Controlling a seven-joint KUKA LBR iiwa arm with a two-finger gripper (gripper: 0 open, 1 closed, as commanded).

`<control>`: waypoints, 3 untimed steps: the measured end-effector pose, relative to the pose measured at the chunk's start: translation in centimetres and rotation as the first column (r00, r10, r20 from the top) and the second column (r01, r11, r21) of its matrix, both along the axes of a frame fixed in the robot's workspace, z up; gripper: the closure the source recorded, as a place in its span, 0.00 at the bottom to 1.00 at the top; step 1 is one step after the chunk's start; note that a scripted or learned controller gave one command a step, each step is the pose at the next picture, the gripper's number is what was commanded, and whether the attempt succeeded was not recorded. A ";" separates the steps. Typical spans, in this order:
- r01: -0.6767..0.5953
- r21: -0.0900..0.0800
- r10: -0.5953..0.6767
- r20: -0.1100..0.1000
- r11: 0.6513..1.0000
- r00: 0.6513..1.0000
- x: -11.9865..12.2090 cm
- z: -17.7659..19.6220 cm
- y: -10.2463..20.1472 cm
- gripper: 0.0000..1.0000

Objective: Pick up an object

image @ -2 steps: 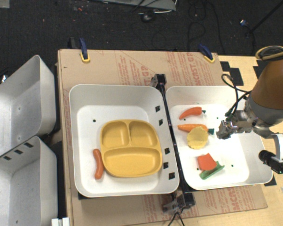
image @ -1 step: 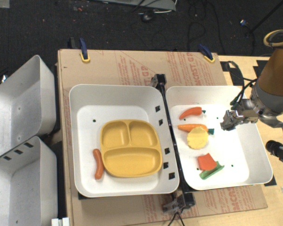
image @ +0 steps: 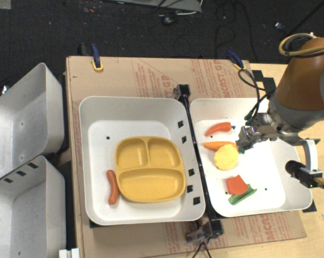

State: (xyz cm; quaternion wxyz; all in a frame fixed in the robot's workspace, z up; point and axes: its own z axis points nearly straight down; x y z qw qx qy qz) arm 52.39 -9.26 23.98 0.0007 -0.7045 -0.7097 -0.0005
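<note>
Lemon sits mid right bin, carrot touching its top, pepper beyond, red-green piece below. Gripper hangs just off lemon's upper right; finger state: cannot tell. I'd centre over lemon, descend straight, clear of carrot. Left bin: yellow tray, sausage. Cardboard bench, dark floor.

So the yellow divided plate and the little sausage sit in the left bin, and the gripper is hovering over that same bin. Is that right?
Not quite. The yellow divided plate and the sausage do sit in the left bin, but the camera view shows the gripper over the right bin, close to the carrot and the yellow round piece.
</note>
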 end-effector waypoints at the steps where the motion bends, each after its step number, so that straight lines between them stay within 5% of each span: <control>1: 0.000 0.000 0.000 -0.001 1.000 1.000 -0.5 -0.7 4.4 1.00; 3: -0.001 0.000 0.001 -0.002 1.000 1.000 -2.4 -0.6 15.1 1.00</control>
